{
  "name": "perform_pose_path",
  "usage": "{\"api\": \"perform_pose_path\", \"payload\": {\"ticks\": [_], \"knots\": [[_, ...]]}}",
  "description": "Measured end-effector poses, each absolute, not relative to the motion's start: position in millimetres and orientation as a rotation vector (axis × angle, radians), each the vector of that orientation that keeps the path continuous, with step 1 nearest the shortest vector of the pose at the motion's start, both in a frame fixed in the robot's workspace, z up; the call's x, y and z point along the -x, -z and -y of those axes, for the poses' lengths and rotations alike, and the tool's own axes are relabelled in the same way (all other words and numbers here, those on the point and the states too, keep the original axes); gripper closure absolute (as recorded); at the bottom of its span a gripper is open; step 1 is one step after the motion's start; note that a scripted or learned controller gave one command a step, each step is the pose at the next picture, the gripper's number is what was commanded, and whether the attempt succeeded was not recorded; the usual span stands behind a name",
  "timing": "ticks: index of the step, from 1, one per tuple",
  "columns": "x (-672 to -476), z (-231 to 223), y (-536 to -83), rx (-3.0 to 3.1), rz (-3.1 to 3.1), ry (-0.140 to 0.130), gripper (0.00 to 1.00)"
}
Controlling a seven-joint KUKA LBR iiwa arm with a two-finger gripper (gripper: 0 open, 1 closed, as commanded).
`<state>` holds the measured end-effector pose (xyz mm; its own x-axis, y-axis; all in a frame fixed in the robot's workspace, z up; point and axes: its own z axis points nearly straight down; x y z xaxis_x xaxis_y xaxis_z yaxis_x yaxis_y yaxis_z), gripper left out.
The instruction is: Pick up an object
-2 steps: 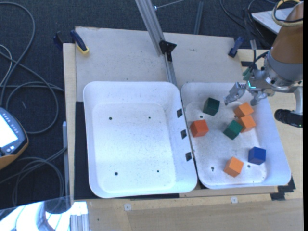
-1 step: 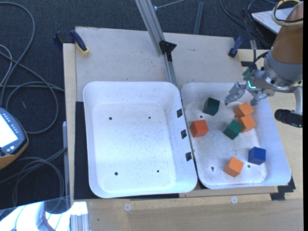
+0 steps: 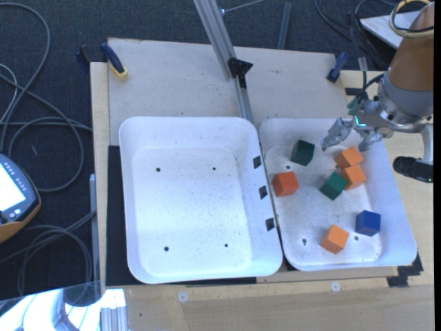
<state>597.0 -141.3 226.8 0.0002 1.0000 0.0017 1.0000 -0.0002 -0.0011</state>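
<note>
Well to the left of the claw [image 3: 351, 135] sits the left bin [image 3: 138, 185], with nothing in it to grasp. Closer, in the right bin [image 3: 393, 205], an orange-red cube [image 3: 285, 183] lies down and to the claw's left, and a dark green cube [image 3: 302, 152] sits just left of the claw, a little below its tips. A second green cube [image 3: 334, 185] rests below the claw, with an orange cube [image 3: 335, 238] further down toward the bin's near edge. Almost directly under the claw, slightly to its right, two orange cubes [image 3: 352, 166] sit touching one another, the upper one nearest the fingertips. A blue cube [image 3: 368, 222] lies well below and to the right.

The claw's fingers stand apart, with nothing between them, hovering over the far part of the right bin. My judgement is that the upper orange cube is the likeliest target: it lies just below the tips, so the coming move is mainly a short drop. Its touching neighbour may crowd one finger.
</note>
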Motion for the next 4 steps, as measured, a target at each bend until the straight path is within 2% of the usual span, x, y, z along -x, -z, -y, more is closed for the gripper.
{"api": "perform_pose_path", "payload": {"ticks": [3,4], "knots": [[-597.0,141.3,-226.8,2.22,2.22,0.001,0.0],[-592.3,217.5,-251.2,2.232,2.22,-0.001,0.0]]}}
